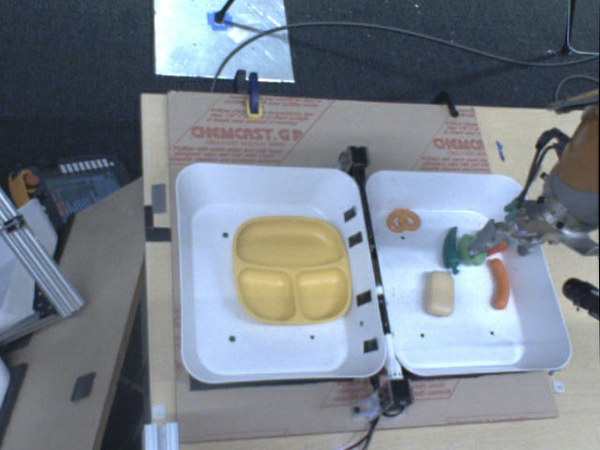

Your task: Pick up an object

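The right bin (534,345) holds a small brown pretzel (404,220), a green curved object (453,249), a cream oblong block (439,293) and an orange sausage-shaped piece (500,283). My gripper (480,243) reaches in from the right, low over the bin. Its tip is right beside the green object's right side and just above the orange piece's top end. Whether it touches the green object is unclear. The grey arm (574,204) partly covers the bin's right rim.
The left bin (202,251) contains a yellow divided plate (289,268). A black hinge strip (367,261) runs between the bins. Cables cross the dark floor behind the bench, and a blue-yellow clamp (253,94) sits at the board's back edge.
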Controlling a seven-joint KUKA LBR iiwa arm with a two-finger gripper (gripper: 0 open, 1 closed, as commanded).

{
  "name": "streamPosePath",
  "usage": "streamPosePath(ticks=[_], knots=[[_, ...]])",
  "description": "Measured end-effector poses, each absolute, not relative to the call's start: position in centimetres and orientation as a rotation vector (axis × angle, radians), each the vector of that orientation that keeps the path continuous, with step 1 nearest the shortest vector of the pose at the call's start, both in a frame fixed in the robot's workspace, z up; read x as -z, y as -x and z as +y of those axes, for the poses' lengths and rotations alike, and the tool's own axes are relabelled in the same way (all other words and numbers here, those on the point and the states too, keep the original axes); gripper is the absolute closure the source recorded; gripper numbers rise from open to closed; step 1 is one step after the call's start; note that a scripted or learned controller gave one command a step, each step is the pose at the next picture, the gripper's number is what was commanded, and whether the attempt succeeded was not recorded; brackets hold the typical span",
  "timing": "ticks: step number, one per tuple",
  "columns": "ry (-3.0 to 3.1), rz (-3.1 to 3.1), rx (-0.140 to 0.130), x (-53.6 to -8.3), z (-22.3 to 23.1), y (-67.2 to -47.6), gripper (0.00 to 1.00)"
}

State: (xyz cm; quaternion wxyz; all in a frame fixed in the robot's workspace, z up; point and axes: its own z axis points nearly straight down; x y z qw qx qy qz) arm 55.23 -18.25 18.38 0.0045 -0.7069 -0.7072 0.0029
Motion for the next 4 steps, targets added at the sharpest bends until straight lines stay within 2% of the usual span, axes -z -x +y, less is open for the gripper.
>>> streamPosePath(ticks=[1, 2, 3, 4], knots=[[2.218, -2.226, 0.001, -19.0, -18.2, -55.5, 0.0], [2.217, -2.224, -0.001, -14.7, -17.7, -55.7, 0.0], [2.218, -2.221, -0.002, -8.6, -17.4, -55.3, 0.0], [2.221, -2.222, 0.001, -8.5, -17.4, -55.4, 0.0]])
